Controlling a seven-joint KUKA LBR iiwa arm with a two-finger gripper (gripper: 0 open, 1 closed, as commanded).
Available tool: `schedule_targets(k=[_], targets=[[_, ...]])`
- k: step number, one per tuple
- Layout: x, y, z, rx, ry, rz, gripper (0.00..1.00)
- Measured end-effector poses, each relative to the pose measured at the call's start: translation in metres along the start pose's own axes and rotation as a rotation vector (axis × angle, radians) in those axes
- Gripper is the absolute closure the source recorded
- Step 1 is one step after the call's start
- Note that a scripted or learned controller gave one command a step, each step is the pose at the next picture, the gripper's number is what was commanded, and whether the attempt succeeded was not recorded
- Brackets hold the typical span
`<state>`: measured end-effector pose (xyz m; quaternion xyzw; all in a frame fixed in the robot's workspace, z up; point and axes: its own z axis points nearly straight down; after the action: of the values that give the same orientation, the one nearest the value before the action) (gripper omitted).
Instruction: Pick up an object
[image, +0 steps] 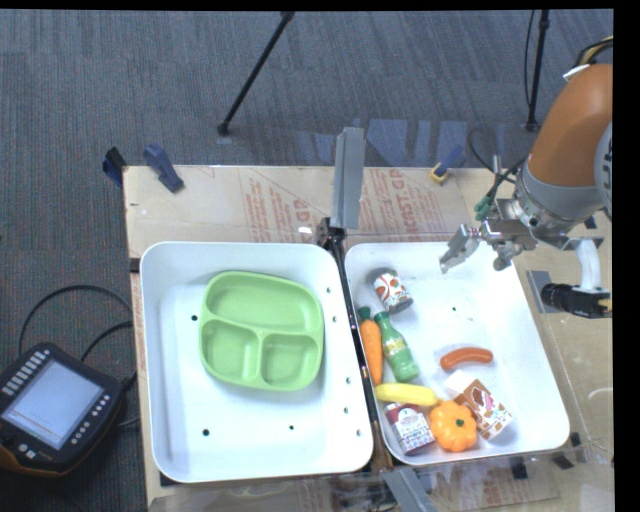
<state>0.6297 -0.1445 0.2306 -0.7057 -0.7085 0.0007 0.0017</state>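
My gripper (478, 255) hangs open above the far edge of the right bin (520, 320), with nothing between its fingers. Below and left of it lies a small red and white can (393, 291). Along the bin's left side lie an orange carrot (372, 350) and a green bottle (396, 347). A sausage (466, 357) lies near the middle. At the near edge sit a yellow banana (407, 394), a red carton (410, 428), an orange pumpkin (453, 427) and a patterned box (486, 408).
The left bin (170, 400) holds a green divided plate (264, 330). A grey post (348, 185) stands at the back between the bins. A teach pendant (55, 405) lies on the floor at the left.
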Motion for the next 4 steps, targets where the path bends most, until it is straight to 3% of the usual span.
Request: schedule_targets(k=[1,2,3,4], targets=[[-0.003,-0.084,0.092,0.002,0.001,0.072,0.0],[-0.028,-0.134,0.146,0.003,0.002,0.121,0.0],[-0.029,-0.135,0.137,0.006,0.003,0.128,1.0],[0.005,-0.131,0.041,0.001,0.0,0.097,1.0]])
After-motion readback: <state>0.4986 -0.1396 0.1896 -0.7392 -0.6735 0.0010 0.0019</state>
